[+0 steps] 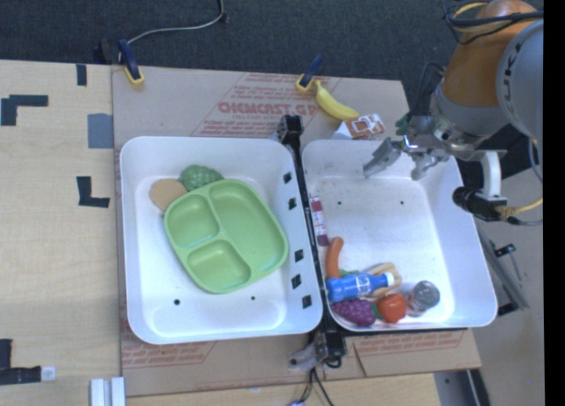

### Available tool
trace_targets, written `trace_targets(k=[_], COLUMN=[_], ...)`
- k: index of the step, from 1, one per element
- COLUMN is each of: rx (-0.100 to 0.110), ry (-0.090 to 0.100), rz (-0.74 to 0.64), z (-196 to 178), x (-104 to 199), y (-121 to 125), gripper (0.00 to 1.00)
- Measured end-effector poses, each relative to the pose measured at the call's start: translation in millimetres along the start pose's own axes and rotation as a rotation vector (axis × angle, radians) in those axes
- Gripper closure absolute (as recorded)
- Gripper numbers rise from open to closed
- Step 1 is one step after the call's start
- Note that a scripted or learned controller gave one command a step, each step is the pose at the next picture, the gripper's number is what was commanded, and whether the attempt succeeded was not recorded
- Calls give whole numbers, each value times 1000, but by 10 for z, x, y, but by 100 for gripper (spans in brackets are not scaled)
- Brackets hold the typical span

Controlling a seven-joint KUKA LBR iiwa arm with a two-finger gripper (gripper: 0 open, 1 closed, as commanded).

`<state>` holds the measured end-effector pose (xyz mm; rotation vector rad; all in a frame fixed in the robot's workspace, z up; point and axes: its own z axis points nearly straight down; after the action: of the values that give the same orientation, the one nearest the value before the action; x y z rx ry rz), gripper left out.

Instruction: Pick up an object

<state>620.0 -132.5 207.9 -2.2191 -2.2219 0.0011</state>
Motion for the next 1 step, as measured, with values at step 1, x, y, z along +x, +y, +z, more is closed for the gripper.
trace_targets(k=[1], rx=[2], ry=[-2], rz=[2], z=[686], x=[-791], y=[340], gripper=[0])
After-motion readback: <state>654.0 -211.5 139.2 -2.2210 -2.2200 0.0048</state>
